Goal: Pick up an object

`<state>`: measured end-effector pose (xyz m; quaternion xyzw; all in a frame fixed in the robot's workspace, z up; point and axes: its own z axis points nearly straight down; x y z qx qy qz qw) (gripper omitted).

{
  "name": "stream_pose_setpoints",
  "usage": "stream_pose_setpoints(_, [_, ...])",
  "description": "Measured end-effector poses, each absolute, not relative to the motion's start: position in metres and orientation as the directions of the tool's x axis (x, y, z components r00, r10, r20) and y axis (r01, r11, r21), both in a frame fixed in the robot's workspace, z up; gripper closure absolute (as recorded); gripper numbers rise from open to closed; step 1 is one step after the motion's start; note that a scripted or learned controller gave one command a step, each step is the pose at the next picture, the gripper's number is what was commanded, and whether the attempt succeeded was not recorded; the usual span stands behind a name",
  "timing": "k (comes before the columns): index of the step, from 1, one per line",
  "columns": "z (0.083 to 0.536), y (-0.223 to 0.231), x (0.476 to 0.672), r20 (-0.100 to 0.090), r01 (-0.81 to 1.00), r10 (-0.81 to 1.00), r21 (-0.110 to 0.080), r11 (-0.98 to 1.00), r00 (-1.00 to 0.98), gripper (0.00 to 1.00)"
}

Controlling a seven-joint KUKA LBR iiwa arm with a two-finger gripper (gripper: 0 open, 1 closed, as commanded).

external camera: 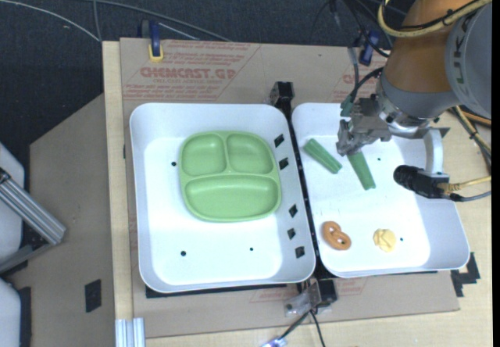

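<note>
Hovering over the right bin (449,220), the gripper (353,141) sits up at about eleven o'clock in that bin, the grey arm (469,41) with its orange band (426,33) coming in from three o'clock. How far the hand is open, I cannot tell from this angle, and nothing is clearly caught in it. Just below it, two green sticks: one green stick (322,156) lies at its seven o'clock, tilted, and the other green stick (362,170) runs down from right under the gripper toward five o'clock, its top end at or under the hand. Down at six o'clock in the bin, a pretzel (337,236) and a pale yellow piece (383,239) sit near each other, well apart from the gripper. Over in the left bin (156,205), a green divided plate (230,176) rests at centre.
</note>
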<state>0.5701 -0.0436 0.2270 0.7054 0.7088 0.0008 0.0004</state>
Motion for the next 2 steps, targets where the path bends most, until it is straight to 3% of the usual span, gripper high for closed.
stream_pose_setpoints(2, [0.231, 0.050, 0.609, 0.002, 1.000, 1.000, 0.003, 0.006, -0.006, 1.00])
